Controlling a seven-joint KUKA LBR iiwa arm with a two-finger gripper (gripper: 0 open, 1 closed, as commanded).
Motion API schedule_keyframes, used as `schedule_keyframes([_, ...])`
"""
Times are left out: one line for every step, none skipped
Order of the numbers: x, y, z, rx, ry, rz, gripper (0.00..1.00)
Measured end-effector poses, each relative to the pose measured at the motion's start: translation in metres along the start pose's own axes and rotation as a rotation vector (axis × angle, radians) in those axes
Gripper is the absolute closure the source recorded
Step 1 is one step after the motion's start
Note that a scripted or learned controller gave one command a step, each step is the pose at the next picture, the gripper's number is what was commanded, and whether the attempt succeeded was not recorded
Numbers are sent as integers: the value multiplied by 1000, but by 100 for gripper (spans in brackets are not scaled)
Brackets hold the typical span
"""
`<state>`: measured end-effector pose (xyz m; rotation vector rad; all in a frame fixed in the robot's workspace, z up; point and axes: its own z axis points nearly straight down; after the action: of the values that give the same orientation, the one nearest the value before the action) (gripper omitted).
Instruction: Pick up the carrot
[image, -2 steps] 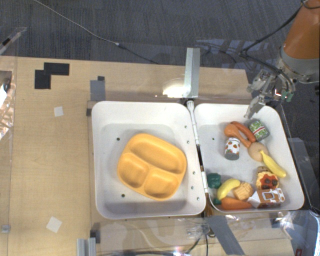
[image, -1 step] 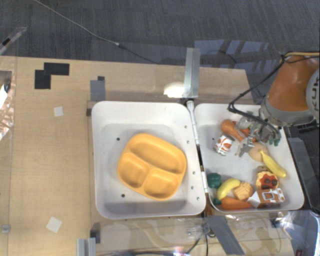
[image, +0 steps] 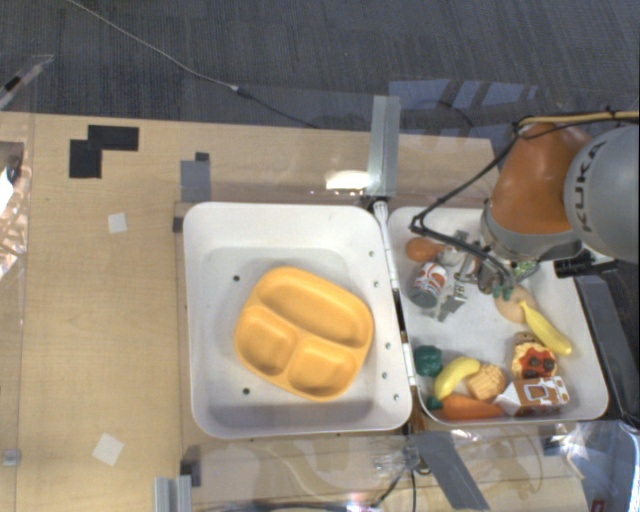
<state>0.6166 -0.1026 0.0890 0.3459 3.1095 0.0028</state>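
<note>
Nearest you, at the front edge of the right bin (image: 598, 400), the carrot (image: 470, 407) lies flat on its side, pointing left to right, touching the yellow banana (image: 455, 375) just behind it and close to a dark green piece (image: 428, 360) on its left. That crowding matters, in my judgement: a descent from above would need the fingers set across the carrot's narrow width to avoid the banana. To its right sits a printed food box (image: 538, 380), with a second banana (image: 546, 330) beyond it. In the left bin (image: 205, 300) a yellow divided plate (image: 303, 332) rests alone. Farther back, the pincer (image: 455, 293) hangs over the right bin's far half beside a small can (image: 430, 283), well apart from the carrot. Its fingers point down with only a slight gap, nothing between them, so you should count the grasp as not yet begun.
</note>
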Motion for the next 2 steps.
schedule_keyframes([-33,-39,-108,4,-10,-98,0])
schedule_keyframes([20,-97,-14,3,11,-111,0])
